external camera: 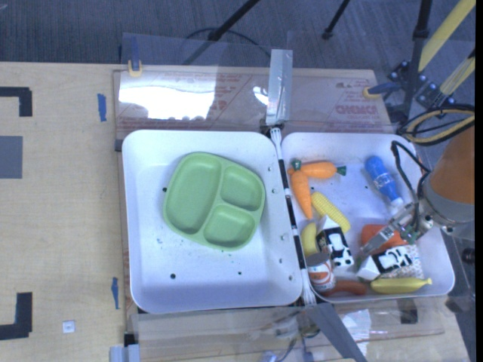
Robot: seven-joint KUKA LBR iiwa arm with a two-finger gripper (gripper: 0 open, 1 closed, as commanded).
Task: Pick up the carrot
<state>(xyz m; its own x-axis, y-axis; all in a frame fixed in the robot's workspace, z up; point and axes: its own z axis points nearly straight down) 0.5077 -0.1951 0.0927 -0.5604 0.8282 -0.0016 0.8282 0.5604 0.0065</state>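
Reaching in from the right, the gripper (377, 246) is seen low over the right bin (445, 277), among toys near its near-right corner, and whether anything is pinched cannot be told. Two carrots are found at the far-left of that bin: one carrot (318, 170) lies crosswise, and a second (302, 193) runs beside the divider, just left of a corn cob (330, 213). A green plate (214, 199) is held in the left bin (143, 277).
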